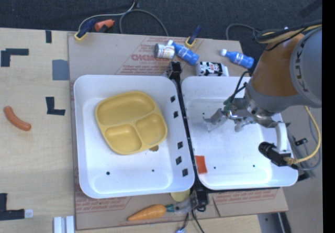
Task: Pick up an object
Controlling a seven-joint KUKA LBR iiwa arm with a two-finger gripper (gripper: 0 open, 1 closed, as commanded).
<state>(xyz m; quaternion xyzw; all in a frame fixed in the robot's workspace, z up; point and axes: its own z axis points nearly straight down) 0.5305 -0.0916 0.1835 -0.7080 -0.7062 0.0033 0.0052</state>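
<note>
A: Where is the tool (226, 119) now?

B: Over the right bin (230, 174), near its upper half, hanging from the arm (285, 77). Two grey fingers (213, 118) splay out to either side, so I read it as spread, with nothing between them.

A: So which step is this?

B: The reach, I'd judge. No grasp has been made. The white floor right under the tool looks bare.

A: What is there to pick, then?

B: Nearest inside the same bin is a small orange block (200, 164), below the tool and a little to its left, against the wall by the divider. Farther left, past the divider, a yellow plate (131, 121) lies flat in the left bin (89, 174), with a small dark thing peeking from under its lower edge; I can't tell what that is.

A: And the next move?

B: Probably shift down-left over the block, lower, then close. The block sits tight to the wall, so one finger may have little room.
</note>
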